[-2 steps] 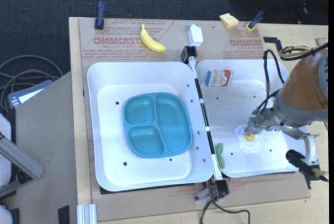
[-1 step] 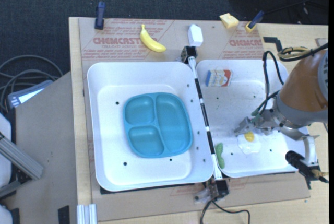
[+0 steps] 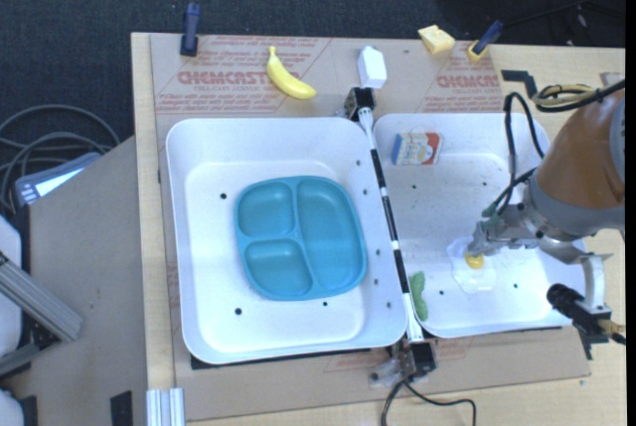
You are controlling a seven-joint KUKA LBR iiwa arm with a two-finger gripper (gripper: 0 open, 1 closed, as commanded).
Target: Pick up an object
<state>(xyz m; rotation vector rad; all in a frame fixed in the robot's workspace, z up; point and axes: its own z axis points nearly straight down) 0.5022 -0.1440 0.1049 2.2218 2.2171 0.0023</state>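
Nearest the camera, in the right bin [image 3: 517,320], a small green object [image 3: 419,295] lies against the left wall close to the bin's near left corner. A little farther in, near the middle of that bin's floor, a small yellow object [image 3: 475,261] sits on the white surface, with a faint clear patch just on its near side that is too indistinct to identify. The gripper [image 3: 487,240] is down low directly beside this yellow object, at its far edge, on the end of the grey arm [image 3: 581,176] that reaches in over the bin's right wall. Whether the gripper is released or clenched cannot be told from this angle, and nothing can be seen gripped in it. In the left bin [image 3: 199,215], a teal divided plate [image 3: 300,237] lies flat around the centre. Farther back, a small white, blue and red carton [image 3: 414,149] rests near the right bin's far left corner. Beyond the bins, on the bench [image 3: 159,315], a banana [image 3: 288,76] lies behind the left bin's far edge, a white object [image 3: 372,67] sits above the gap between the bins, and a yellow block [image 3: 435,40] rests at the bench's far edge.
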